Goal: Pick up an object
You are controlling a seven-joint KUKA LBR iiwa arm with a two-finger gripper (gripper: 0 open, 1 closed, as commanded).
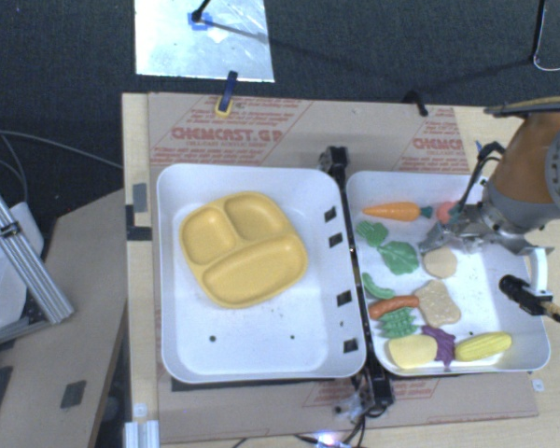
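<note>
Claw (445, 238) low in right bin (534, 342), grip state indeterminate, carrot (392, 211) at 10 o'clock, round cracker (440, 263) directly beneath, green leaf (400, 257) at 9 o'clock, yellow tray (243, 247) in left bin (261, 348).

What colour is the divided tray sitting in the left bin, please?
Yellow; the divided tray shows plainly in the camera view.

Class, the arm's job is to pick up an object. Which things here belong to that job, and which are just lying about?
Belong to the job:
claw
carrot
round beige piece
corn cob
bread slice
right bin

Just lying about:
yellow divided plate
left bin
shiny sheet
</note>
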